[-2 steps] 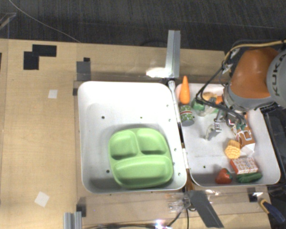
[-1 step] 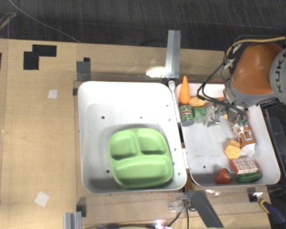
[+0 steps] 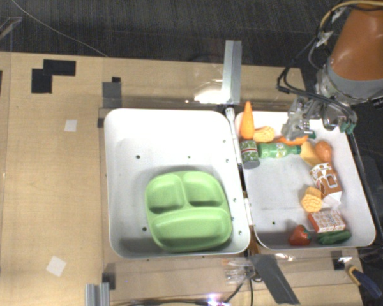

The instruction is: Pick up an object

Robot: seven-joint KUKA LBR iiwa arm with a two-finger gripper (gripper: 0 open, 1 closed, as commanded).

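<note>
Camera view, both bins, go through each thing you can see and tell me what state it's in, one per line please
Green tray: flat, right side up, in the left bin.
Carrot: lying at the right bin's far left corner.
Green bottle: on its side.
Small can: by the divider, upright or tipped unclear.
Red pepper: resting at the near edge.
Gripper: low over the far end of the right bin, grip unclear.
</note>
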